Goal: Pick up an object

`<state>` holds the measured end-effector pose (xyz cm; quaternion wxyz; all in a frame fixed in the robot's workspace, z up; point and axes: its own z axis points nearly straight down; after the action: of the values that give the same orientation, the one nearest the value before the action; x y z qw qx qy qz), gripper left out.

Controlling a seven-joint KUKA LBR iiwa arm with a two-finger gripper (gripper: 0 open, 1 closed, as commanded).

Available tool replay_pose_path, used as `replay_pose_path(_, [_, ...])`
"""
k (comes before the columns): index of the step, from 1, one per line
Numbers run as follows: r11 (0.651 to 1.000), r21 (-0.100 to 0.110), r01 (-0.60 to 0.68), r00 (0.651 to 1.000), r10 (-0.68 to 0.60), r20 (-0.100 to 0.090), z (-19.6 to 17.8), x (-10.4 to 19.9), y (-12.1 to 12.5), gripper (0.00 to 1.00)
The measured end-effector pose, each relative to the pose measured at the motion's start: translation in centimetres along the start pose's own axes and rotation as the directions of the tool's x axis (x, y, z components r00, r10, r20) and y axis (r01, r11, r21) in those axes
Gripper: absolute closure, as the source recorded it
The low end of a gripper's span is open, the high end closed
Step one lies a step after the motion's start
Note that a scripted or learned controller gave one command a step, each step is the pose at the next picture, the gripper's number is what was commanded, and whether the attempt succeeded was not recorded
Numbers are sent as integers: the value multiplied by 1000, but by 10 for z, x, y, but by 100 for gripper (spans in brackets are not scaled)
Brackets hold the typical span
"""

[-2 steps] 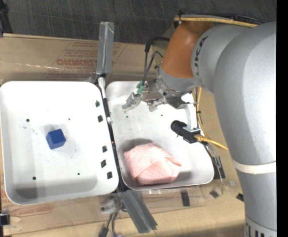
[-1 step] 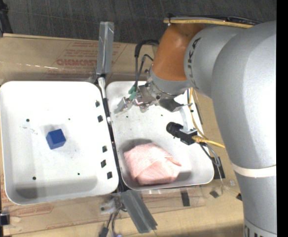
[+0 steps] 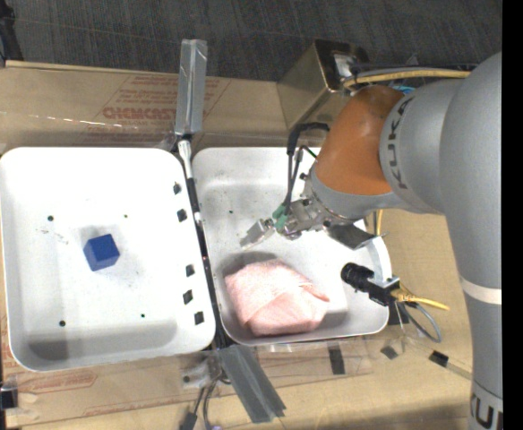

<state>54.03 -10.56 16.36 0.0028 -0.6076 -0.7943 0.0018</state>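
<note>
Counter (image 3: 64,106): brown cardboard-covered top with faint red printing, carrying two shallow white bins side by side; a grey metal bracket runs up between them at the far edge.
Floor (image 3: 109,16): dark grey carpet beyond the far edge of the counter.
Left bin (image 3: 29,330): white, rounded corners, a few small dark specks on its base; holds a blue cube.
Blue cube (image 3: 102,251): small, sits left of the bin's centre, well apart from the gripper and in the other bin from it.
Right bin (image 3: 235,173): white, with dark clips along the wall it shares with the left bin; holds a pink cloth.
Pink cloth (image 3: 275,298): folded, soft bundle lying in the near half of the right bin, just below the gripper in the view and not touching it.
Gripper (image 3: 260,231): over the middle of the right bin, above the pink cloth's far edge; light metal tip pointing toward the left bin; nothing seen between its parts, and whether it is open or closed cannot be told.
Arm (image 3: 432,141): grey, reaching in from the right, with an orange band (image 3: 355,150) above the wrist; the wrist bends down and leftward into the right bin.
Black fitting (image 3: 362,279): dark cylindrical part at the right bin's right wall, with cables trailing over the counter beside it.
</note>
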Motion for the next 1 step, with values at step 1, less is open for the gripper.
replay_pose_path(1, [998,-2,66,998,-66,0,74,-8,-19,0])
